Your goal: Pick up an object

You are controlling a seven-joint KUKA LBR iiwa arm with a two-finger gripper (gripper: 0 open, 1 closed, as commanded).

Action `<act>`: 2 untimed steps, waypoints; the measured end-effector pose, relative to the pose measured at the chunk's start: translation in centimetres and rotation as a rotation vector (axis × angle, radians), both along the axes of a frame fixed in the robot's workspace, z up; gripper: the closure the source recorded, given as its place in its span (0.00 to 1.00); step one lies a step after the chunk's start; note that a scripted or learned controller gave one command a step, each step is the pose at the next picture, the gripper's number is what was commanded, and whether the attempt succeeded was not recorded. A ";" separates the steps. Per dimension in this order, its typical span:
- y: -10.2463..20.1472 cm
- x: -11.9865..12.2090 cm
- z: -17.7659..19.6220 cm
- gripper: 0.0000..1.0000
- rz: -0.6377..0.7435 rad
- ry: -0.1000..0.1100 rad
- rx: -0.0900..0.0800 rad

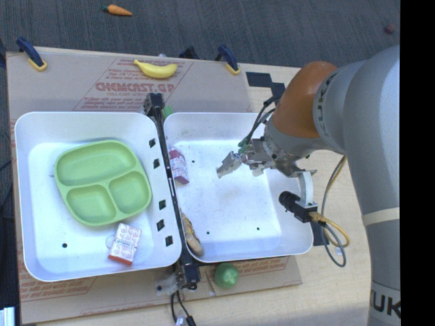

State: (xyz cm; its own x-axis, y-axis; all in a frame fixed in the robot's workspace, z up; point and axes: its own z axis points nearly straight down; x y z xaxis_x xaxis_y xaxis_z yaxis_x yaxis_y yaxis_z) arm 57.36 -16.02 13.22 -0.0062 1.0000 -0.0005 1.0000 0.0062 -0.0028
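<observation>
Hand (228, 166) hangs over the right bin (272, 246), about mid-bin toward its far side, reaching in from my right on the grey arm (360, 107); whether it is open or closed I cannot tell from this angle, and I see nothing between its tips; a red-and-white packet (178, 165) lies against the right bin's left wall, apart from the hand; a tan object (190, 236) sits in that bin's near-left corner; in the left bin (27, 202) a green divided tray (102, 180) lies centrally, with a red-and-white carton (125, 243) just beside its near edge; a yellow banana (156, 68) rests on the cardboard beyond the bins; a green ball (226, 275) sits on the table in front of the right bin; an orange carrot (119, 9) lies on the floor.
</observation>
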 end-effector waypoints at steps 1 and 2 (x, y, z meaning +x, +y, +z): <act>-5.1 5.7 5.3 0.00 -0.001 -0.003 0.000; -5.0 8.3 4.2 0.00 0.000 -0.002 0.001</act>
